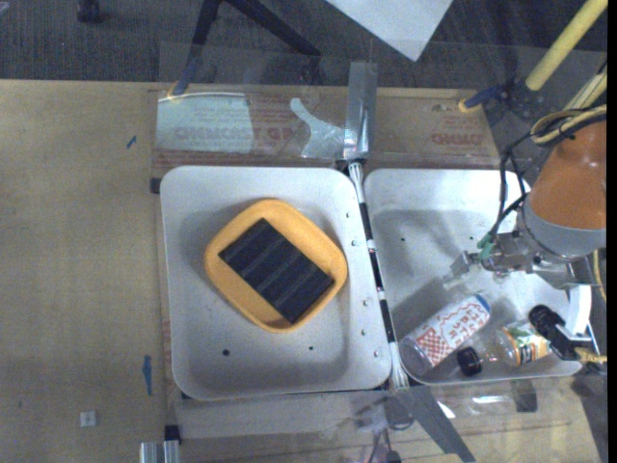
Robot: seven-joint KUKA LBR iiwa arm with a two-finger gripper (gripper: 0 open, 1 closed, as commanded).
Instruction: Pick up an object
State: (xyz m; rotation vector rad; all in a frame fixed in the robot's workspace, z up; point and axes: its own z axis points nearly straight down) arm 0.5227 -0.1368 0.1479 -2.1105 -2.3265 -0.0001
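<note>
The arm's end effector (482, 257) hangs over the right-hand shallow white bin (434, 177), near that bin's right edge and about midway along it. The slanted view does not show whether it is released or clenched, and nothing shows gripped in it.

Two candidates lie toward the same bin's near edge. One is a red-and-white patterned cylinder with a white cap (448, 334), lying on its side at a slant. Just beside it, closer to the near right corner, is a clear plastic bottle with a black cap and an orange-and-green label (511, 347). The two look to be touching or almost so at the bottle's cap.

A yellow rounded-square block with a black ribbed panel (276, 263) sits alone in the middle of the left-hand white bin (193, 191), well apart from the arm.

The step in hand seems to be the approach, with no pick made yet. The next move likely calls for shifting toward the near edge, settling on the cylinder or the bottle, and aligning across its narrow width before descending. Their closeness risks a nudge or a double contact.
</note>
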